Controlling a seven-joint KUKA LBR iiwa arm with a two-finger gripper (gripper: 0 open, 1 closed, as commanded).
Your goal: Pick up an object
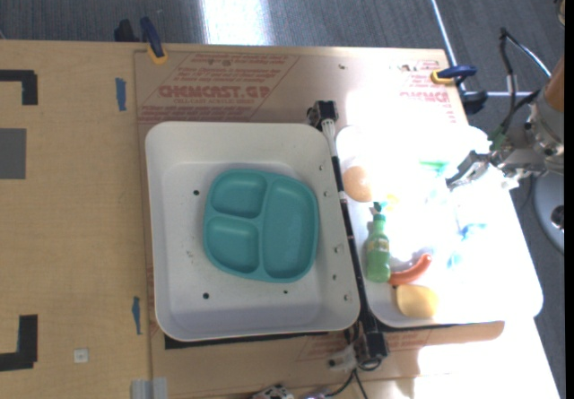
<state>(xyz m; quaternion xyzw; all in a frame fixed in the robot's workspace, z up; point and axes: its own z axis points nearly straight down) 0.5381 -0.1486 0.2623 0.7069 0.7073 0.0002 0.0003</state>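
Left bin (pixel 170 164) contains a teal tray (pixel 261 223). Right bin (pixel 520 290), overexposed, contains a green bottle (pixel 378 247), yellow fruit (pixel 416 300), an egg (pixel 356 183) and a red sausage (pixel 411 270). Gripper (pixel 466 171) is above its right side; finger state cannot be determined.

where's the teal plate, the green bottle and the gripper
teal plate (pixel 262 225), camera view, on the ridge between its compartments, in the left bin
green bottle (pixel 378 249), camera view, on its body, in the right bin
gripper (pixel 464 171), camera view, at its fingertips over the right bin
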